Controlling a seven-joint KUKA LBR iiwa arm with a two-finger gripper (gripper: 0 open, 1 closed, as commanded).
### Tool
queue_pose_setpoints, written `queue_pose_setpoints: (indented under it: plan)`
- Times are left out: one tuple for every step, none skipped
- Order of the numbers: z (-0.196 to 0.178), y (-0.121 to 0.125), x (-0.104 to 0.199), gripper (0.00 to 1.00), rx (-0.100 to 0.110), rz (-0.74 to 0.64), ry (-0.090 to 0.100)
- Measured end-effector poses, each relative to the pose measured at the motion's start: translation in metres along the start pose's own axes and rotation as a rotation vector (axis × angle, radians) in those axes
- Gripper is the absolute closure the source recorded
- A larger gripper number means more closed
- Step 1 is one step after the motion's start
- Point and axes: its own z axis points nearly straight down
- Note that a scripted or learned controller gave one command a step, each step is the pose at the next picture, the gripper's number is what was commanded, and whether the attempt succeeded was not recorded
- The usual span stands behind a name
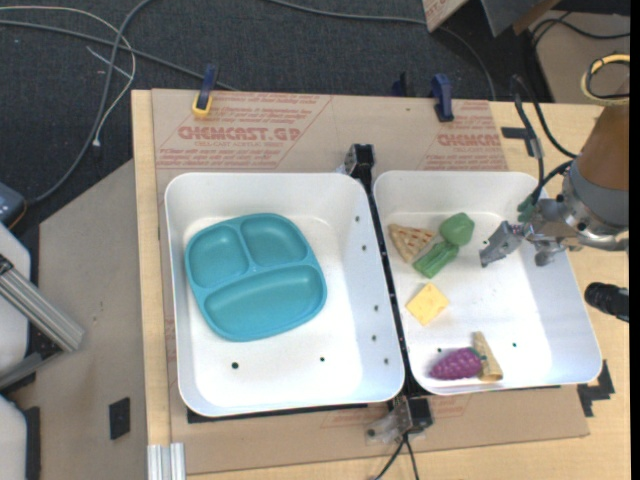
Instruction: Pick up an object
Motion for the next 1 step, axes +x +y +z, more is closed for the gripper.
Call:
queue_pose_setpoints:
  plan:
    - [-0.0074,0.003,0.0005,0.0,-0.014,-0.004,-0.003]
